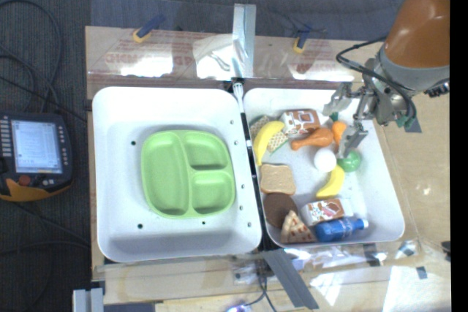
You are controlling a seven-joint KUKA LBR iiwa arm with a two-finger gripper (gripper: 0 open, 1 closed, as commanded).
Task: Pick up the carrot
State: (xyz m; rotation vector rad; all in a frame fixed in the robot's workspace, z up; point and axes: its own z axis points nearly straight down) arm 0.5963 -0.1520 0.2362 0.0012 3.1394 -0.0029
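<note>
The carrot [338,131] lies in the right bin [387,193] near its far right side. Its orange body points up and its green top [350,161] sits lower, beside a white egg. My gripper [346,119] hangs right over the carrot, coming in from the right under the orange-banded wrist. Its fingers stand apart, one [336,100] above the orange end and one [357,137] crossing the carrot's middle. The gripper is open and nothing is lifted. Part of the carrot is hidden behind the lower finger.
The right bin also holds a drumstick [311,138], a banana [268,139], an egg [325,160], a second banana [333,184], bread [277,178], a pizza slice [294,226], small boxes and a blue bottle [341,229]. A green divided plate [189,173] lies in the left bin.
</note>
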